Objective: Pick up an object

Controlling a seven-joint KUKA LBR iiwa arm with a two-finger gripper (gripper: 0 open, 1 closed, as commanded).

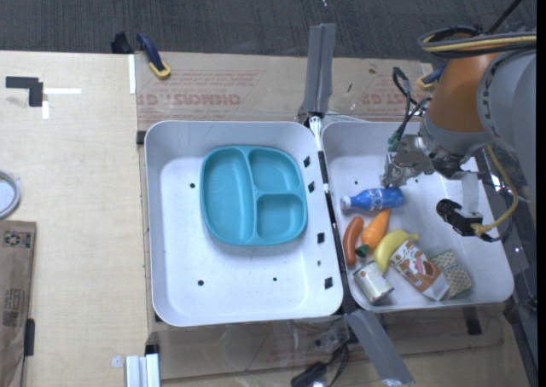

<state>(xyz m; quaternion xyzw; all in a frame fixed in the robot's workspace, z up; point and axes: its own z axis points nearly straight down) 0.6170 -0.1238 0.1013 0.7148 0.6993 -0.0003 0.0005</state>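
Observation:
My gripper [394, 177] hangs over the right bin [486, 291], just above the right end of a blue bottle [372, 199] that lies on its side. The fingers point down at the bottle; their spacing is hidden by the wrist. Below the bottle lie a red sausage [351, 240], an orange carrot [374, 229], a yellow banana [391, 247], a silver can [373, 284] and a red-and-white carton [418, 271].
The left bin [171, 283] holds a teal divided plate [253, 194]. A black clip [456, 215] hangs on cables at the right bin's right side. A grey post [320, 70] stands behind the divider between the bins. A patterned packet [456, 274] lies near the carton.

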